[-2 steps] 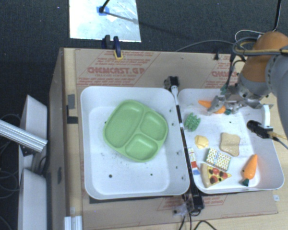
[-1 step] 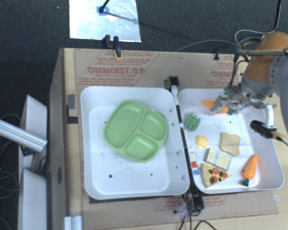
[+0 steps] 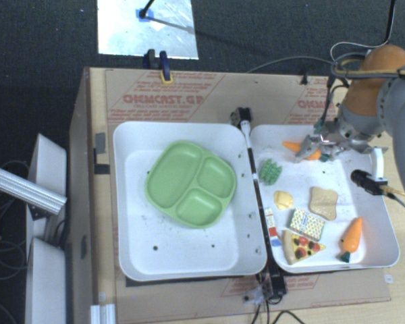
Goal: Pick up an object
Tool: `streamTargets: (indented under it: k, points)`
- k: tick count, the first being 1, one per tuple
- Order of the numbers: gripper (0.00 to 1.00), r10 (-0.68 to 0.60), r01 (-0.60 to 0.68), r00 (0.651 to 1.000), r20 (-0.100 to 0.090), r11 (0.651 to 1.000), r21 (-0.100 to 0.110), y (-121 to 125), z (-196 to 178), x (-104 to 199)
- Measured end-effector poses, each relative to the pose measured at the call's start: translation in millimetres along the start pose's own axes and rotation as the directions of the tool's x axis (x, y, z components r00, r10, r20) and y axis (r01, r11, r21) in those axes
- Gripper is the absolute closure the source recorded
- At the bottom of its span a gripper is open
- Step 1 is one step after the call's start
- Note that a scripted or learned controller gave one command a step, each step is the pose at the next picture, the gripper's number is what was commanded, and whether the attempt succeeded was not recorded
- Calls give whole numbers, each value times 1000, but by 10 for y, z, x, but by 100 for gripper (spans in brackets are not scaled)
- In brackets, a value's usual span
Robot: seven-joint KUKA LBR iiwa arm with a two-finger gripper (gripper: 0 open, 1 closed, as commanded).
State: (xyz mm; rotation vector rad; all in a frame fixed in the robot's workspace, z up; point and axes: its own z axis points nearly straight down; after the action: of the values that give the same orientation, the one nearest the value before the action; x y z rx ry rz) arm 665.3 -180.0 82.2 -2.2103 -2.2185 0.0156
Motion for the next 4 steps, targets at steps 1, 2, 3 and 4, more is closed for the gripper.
streamTargets:
  k: [1,2,3,4]
  points:
    - [0,0,0,1000,1,1000,-1,1,-1,30]
    - [0,0,0,1000,-3,1000,0,4,-3,11]
    - [0,0,0,1000,-4,1000,0,5,-5,-115]
    - [0,0,0,1000,-4,1000,0,6,-8,-191]
